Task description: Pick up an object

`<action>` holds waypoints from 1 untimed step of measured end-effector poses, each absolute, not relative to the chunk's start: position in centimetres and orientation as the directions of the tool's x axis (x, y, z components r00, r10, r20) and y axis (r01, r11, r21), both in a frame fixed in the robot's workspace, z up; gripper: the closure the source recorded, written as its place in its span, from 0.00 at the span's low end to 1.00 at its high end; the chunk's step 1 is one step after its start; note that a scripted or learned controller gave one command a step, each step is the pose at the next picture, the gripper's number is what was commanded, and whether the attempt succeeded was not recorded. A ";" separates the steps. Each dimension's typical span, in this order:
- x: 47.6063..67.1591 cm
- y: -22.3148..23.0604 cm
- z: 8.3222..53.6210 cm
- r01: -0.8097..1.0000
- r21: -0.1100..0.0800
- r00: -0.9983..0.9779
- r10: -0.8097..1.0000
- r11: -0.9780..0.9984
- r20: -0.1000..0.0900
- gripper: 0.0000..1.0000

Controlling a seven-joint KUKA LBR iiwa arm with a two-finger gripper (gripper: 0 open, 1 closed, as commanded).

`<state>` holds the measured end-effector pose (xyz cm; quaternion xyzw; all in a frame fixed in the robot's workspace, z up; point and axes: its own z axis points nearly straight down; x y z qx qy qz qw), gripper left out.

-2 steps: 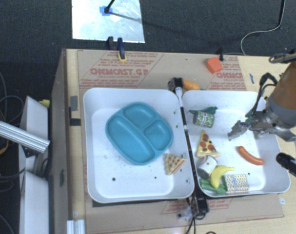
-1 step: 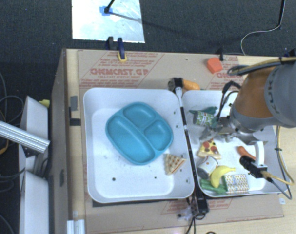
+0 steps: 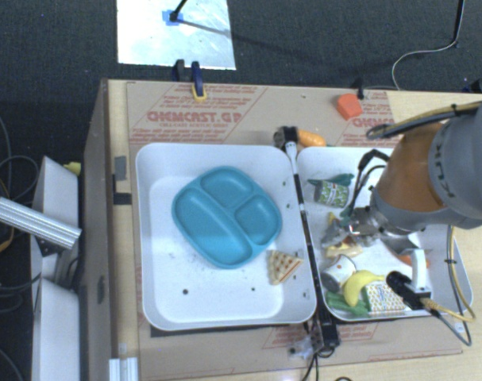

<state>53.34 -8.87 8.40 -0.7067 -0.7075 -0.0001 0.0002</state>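
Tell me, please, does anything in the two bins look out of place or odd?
Nothing looks spilled or broken. The left bin holds a blue divided plate, lying askew, and a waffle piece. The right bin is crowded with small items, including a banana, piled close together.

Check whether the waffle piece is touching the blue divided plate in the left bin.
Apart. The camera view shows a strip of white bin floor between the waffle piece and the blue divided plate.
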 end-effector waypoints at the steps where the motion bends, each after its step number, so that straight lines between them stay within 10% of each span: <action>1: 57.4 -9.6 8.5 1.000 0.002 -0.003 1.000 0.003 0.000 0.00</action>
